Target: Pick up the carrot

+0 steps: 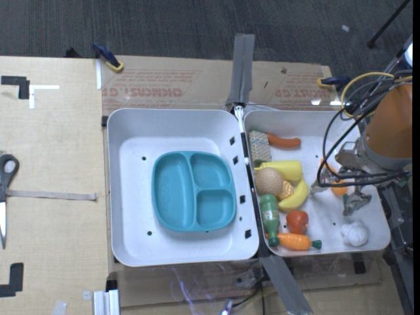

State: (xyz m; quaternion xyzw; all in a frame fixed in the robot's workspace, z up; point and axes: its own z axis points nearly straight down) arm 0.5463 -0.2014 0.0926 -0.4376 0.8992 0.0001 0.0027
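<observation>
Orange carrot (294, 241) – near edge of right bin (315, 125), green tip pointing right, long axis roughly left-right | gripper (355, 203) up-right of it, well apart, above the bin's right side, beside white ball (355, 233) | arm in from right, wrist angled down | fingers – can't tell spread or pressed, nothing seen between them

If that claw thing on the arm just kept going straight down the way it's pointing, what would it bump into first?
Probably bare floor of the right bin. The end effector points down between an orange piece and a white garlic-like toy; depth is unclear. The carrot lies well off that line.
</observation>
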